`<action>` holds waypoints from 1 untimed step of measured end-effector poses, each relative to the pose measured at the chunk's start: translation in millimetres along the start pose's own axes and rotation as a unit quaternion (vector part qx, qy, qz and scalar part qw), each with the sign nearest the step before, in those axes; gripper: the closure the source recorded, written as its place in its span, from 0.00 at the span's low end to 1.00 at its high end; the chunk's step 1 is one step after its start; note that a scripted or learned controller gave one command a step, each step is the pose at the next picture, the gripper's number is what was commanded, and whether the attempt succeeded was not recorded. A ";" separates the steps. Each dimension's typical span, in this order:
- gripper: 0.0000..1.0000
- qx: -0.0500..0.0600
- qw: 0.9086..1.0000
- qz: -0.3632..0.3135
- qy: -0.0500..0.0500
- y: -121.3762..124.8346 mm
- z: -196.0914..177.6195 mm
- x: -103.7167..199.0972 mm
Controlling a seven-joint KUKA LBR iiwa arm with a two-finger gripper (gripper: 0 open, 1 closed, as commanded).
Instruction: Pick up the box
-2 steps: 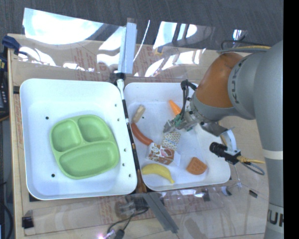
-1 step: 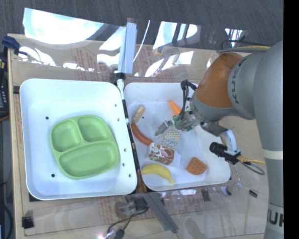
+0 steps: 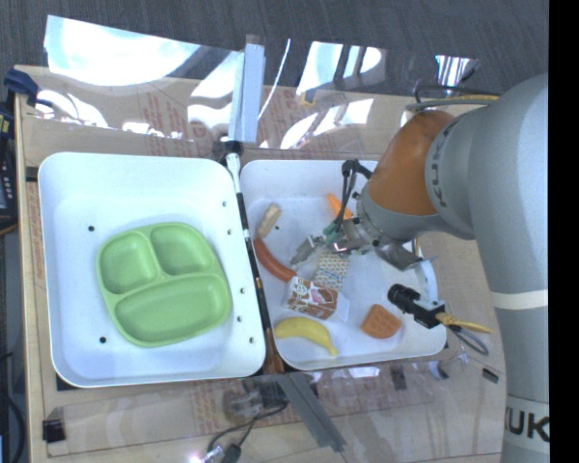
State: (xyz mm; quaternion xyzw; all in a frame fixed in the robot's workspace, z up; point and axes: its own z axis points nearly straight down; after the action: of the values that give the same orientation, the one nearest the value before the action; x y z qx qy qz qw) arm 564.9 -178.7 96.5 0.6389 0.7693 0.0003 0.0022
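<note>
One flat, patterned cardboard box (image 3: 316,295) lies mid-frame in the right bin (image 3: 405,350) beside one smooth curved banana (image 3: 306,334); whether the claw (image 3: 330,244) is apart or together, I cannot tell.

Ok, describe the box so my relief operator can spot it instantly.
Look in the right bin, just below the gripper. The box lies flat between the sausage and the banana. It is the one printed, patterned rectangle; its neighbours are plain-coloured toy foods.
</note>
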 end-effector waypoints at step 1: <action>1.00 -0.001 1.000 -0.002 -0.002 1.5 -11.7 -1.3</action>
State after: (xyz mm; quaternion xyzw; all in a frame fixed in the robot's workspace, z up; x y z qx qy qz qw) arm 566.6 -179.7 108.1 0.6375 0.7705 0.0002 0.0046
